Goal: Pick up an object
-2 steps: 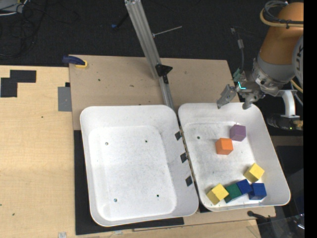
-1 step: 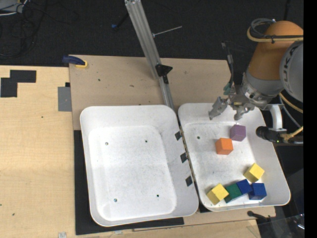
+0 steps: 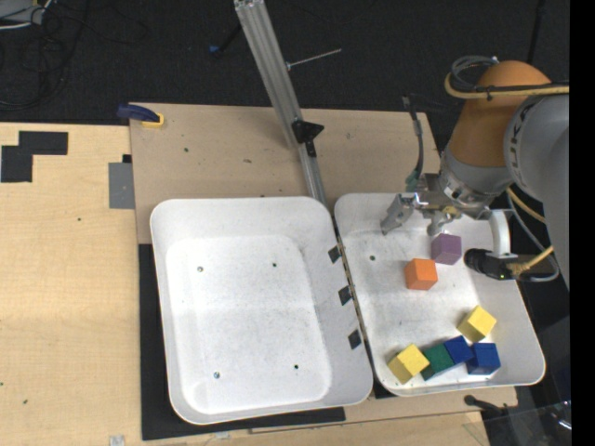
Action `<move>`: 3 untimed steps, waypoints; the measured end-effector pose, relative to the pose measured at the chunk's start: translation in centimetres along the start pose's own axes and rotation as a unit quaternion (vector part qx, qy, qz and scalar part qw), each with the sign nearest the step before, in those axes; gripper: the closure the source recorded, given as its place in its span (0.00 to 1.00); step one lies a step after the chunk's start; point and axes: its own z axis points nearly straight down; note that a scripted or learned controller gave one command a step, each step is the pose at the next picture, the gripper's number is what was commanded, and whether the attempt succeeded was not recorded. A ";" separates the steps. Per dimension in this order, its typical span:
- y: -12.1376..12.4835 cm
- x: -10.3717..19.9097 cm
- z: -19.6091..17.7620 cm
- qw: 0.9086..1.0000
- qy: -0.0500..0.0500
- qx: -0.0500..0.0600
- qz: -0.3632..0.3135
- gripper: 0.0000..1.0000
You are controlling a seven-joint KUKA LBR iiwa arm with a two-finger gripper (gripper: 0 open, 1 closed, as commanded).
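Observation:
My gripper point(image 3: 420, 216) hangs over the far end of the right bin point(image 3: 386, 305), open, its fingers spread with nothing between them. A purple block point(image 3: 446, 248) lies just below its right finger, close to it. An orange block point(image 3: 421, 273) sits a little nearer to the front. Along the bin's front right lie a yellow block point(image 3: 477, 323), a second yellow block point(image 3: 407, 362), a green block point(image 3: 435, 360) and two blue blocks point(image 3: 457, 348) point(image 3: 483, 357), bunched together.
The left bin point(image 3: 186, 214) stands beside the right one, with black clips along their shared edge. A slanted aluminium rail point(image 3: 277, 82) rises behind the bins. The arm's orange band point(image 3: 483, 128) looms at the right.

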 end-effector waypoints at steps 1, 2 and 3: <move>0.4 -0.2 6.1 1.000 0.000 -0.002 0.001 0.00; 0.4 -0.3 4.9 1.000 0.000 -0.003 0.002 1.00; 0.9 0.5 -0.7 1.000 0.000 -0.006 0.001 1.00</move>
